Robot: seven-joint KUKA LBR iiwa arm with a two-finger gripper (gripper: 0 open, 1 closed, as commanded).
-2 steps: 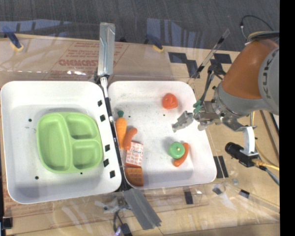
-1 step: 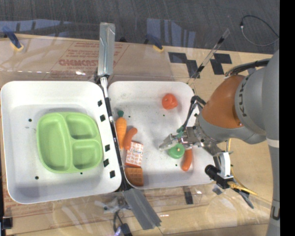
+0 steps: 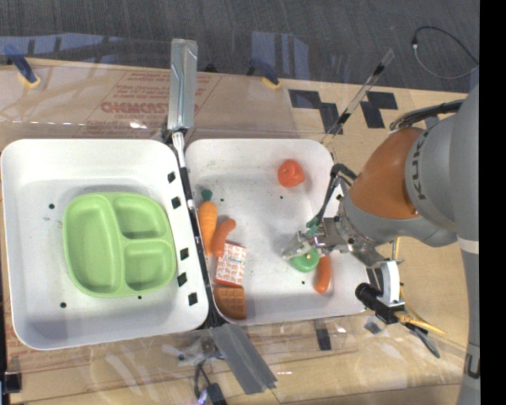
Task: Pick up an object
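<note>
A small green object (image 3: 304,262), likely light, rigid and slippery, best pinched across its middle, lies in the right bin (image 3: 261,154) touching an orange carrot-like piece (image 3: 322,275); the hand (image 3: 308,241) hovers over it, its grip impossible to tell.

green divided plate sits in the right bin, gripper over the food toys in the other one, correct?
Not quite. The camera view shows the green three-compartment plastic plate in the left white bin, not the right. The gripper is over the toy food in the right white bin, by a small green round piece.
</note>
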